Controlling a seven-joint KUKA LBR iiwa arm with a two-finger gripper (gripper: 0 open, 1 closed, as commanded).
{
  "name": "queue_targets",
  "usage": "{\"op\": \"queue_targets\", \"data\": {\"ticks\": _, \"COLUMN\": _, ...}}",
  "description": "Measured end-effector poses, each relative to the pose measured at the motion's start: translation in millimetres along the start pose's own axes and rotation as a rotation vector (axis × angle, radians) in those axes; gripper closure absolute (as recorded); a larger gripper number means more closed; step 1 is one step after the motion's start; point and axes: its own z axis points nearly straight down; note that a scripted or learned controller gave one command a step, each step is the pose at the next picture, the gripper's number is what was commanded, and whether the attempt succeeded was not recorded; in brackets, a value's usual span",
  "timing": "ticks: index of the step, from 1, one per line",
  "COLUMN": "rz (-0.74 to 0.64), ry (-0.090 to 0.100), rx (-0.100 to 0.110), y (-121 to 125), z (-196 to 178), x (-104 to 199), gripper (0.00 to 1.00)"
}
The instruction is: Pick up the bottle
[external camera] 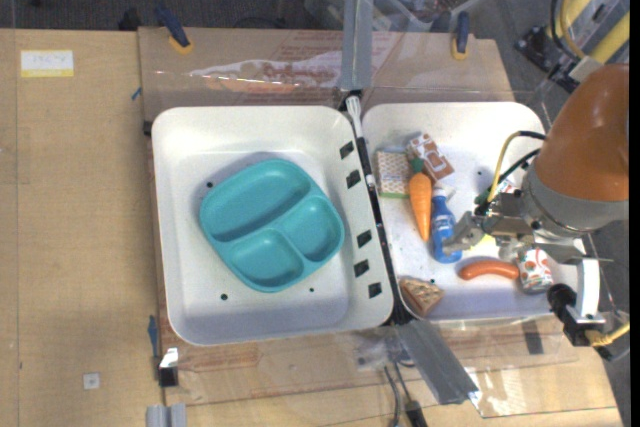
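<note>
Right of teal divided plate (270, 224), across bin divider, lies blue bottle (442, 229) on floor of right bin (455, 120), just beside orange carrot (421, 199). Gripper (470, 233) low at bottle's far side from plate, apparently touching it; claw state: cannot tell, tips too small and blurred. Bottle looks not yet lifted, flat among clutter. Red sausage-like item (489, 269) just beyond bottle. Judged: approach done; secure grasp and lift remain.

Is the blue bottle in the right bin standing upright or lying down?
Lying down. The bottle rests on its side on the floor of the right bin, beside the carrot, with the gripper next to it.
</note>
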Motion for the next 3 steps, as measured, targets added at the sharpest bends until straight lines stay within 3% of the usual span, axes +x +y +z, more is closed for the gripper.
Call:
{"op": "queue_targets", "data": {"ticks": 1, "rz": -0.074, "ry": -0.001, "rx": -0.005, "y": 79, "z": 101, "x": -18, "gripper": 0.0}}
{"op": "queue_targets", "data": {"ticks": 2, "rz": -0.069, "ry": -0.002, "rx": -0.007, "y": 80, "z": 91, "x": -20, "gripper": 1.0}}
{"op": "queue_targets", "data": {"ticks": 3, "rz": -0.124, "ry": -0.001, "rx": -0.004, "y": 117, "z": -4, "x": 39, "gripper": 1.0}}
